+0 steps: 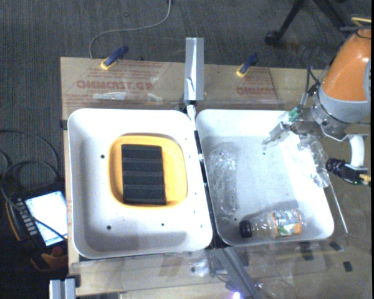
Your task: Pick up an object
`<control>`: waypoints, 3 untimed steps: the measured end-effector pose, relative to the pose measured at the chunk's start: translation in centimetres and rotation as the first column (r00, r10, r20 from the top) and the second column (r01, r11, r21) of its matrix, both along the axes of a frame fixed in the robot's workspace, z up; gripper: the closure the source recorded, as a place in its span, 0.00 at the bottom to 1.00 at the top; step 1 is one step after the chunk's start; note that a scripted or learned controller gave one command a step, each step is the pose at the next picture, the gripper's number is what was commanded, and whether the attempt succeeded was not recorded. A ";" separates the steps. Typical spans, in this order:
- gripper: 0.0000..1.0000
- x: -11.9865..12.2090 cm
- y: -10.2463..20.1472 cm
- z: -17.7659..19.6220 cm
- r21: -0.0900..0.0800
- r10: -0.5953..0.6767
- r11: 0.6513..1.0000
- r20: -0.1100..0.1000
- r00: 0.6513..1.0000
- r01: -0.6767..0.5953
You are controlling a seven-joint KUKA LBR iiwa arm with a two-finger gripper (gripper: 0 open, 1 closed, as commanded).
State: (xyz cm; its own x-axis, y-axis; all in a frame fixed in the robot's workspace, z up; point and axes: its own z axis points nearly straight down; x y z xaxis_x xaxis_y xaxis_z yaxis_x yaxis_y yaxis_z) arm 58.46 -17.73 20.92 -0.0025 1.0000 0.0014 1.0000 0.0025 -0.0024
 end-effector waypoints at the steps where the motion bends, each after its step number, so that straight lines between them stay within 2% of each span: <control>1: 0.00 -5.9 -3.5 4.3 -0.002 0.056 0.998 0.001 0.998 -0.056; 2: 0.00 -10.1 -3.9 -1.8 -0.001 0.040 0.999 0.000 0.999 -0.040; 3: 0.00 -10.0 -4.4 -1.4 0.000 0.077 0.997 0.001 0.997 -0.077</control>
State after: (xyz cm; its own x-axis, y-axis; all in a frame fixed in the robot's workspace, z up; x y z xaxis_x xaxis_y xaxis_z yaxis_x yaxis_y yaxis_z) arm 48.43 -22.17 19.53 -0.0796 0.9968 0.0018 0.9968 0.0796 -0.0013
